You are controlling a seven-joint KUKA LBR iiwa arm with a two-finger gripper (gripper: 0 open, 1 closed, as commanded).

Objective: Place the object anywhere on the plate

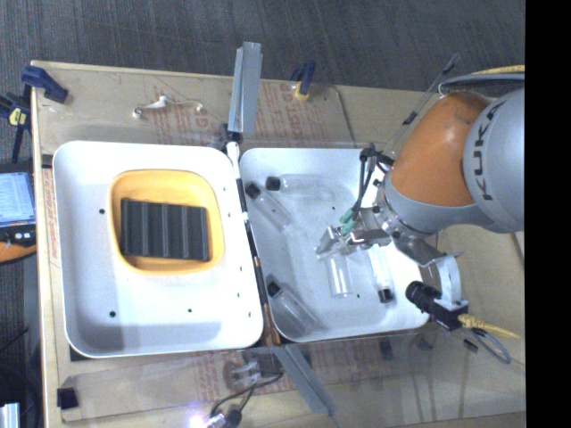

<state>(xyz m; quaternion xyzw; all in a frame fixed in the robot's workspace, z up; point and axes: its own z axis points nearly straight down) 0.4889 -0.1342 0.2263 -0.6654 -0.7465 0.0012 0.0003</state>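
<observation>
The gripper hangs low in the right bin, just above a clear bottle; its jaw state cannot be told. The yellow plate sits in the left bin, holding a dark ribbed block.

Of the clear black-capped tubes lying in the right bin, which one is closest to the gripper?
The tube in the bin's middle, directly under the gripper. The others lie off by the bin's left edge: one near the top, one near the bottom.
</observation>
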